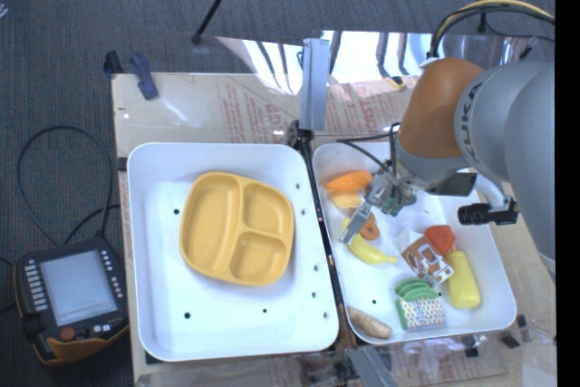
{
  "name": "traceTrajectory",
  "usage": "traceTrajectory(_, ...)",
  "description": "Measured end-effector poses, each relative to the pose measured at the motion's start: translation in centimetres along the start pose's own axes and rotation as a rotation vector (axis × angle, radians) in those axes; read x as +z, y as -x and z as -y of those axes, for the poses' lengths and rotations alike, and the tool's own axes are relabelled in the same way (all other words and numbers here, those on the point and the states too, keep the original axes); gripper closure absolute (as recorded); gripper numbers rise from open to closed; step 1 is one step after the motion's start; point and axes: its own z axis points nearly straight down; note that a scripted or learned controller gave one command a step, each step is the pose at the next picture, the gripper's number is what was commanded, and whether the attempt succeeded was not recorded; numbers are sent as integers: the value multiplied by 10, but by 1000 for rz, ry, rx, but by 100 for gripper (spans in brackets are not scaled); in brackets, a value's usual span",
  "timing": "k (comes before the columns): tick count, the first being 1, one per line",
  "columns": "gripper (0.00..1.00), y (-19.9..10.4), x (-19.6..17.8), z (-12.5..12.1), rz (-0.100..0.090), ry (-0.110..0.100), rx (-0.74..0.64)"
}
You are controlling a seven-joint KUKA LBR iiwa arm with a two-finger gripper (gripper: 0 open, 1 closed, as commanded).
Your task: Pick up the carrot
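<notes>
The carrot (pixel 348 183), an orange tapered piece, lies in the right bin (pixel 501 285) near its far left corner. My gripper (pixel 354 228) hangs just in front of it, slanting down and to the left over the bin floor. Its tip sits between the carrot and a yellow banana (pixel 372 252). A small orange piece (pixel 370 227) shows right beside the gripper's tip; whether it is touched I cannot tell. The arm's orange band (pixel 435 109) and grey wrist cover the bin's far right part.
The right bin also holds a red item (pixel 440 237), a small carton (pixel 426 259), a yellow bottle (pixel 463 282), a green item (pixel 415 288), a patterned box (pixel 421 313) and a tan piece (pixel 370 322). A yellow divided plate (pixel 237 228) lies in the left bin (pixel 154 304).
</notes>
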Motion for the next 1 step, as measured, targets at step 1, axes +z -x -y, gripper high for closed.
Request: traceTrajectory(1,0,3,1,-6,11,8,365)
